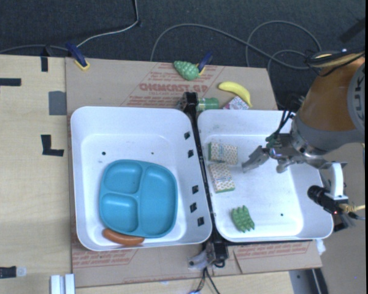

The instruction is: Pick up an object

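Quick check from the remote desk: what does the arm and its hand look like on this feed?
The arm has a bulky orange band above a grey wrist section. Dark cables run along its upper side. The hand is dark grey metal with slim fingers. A white fitting with a black part sits below the wrist.

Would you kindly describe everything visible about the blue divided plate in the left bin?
The blue divided plate is a rounded-square tray of smooth, plastic-looking material with three compartments, nothing in them. It lies flat on the floor of the left bin, toward its near side, turned slightly askew. An orange sausage-shaped piece lies against its near edge.
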Robot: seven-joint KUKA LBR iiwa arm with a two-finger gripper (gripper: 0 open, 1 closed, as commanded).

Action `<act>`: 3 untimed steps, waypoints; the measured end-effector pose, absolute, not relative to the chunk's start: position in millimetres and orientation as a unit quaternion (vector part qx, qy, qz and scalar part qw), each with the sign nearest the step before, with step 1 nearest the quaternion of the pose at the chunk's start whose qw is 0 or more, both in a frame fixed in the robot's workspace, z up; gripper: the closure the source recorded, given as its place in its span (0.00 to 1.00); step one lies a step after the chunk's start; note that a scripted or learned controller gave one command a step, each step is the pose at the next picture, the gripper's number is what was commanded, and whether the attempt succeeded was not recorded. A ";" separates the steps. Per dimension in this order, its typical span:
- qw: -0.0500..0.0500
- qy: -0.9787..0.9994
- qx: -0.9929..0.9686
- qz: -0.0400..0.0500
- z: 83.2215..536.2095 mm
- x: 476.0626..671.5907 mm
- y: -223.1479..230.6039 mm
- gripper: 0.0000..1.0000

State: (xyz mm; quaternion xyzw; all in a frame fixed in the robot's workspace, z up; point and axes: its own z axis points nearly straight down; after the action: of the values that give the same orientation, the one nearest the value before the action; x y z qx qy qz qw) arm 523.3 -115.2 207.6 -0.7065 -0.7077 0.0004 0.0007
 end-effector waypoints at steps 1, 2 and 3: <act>0.001 -0.708 -0.706 0.000 192.1 549.3 -122.9 0.00; 0.002 -0.707 -0.707 0.001 117.4 565.1 -109.1 0.00; -0.001 -0.708 -0.707 0.000 128.9 652.6 -149.9 0.00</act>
State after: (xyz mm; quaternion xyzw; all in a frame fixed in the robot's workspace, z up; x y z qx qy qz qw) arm 652.6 -149.9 128.9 -0.7067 -0.7075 0.0004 -0.0006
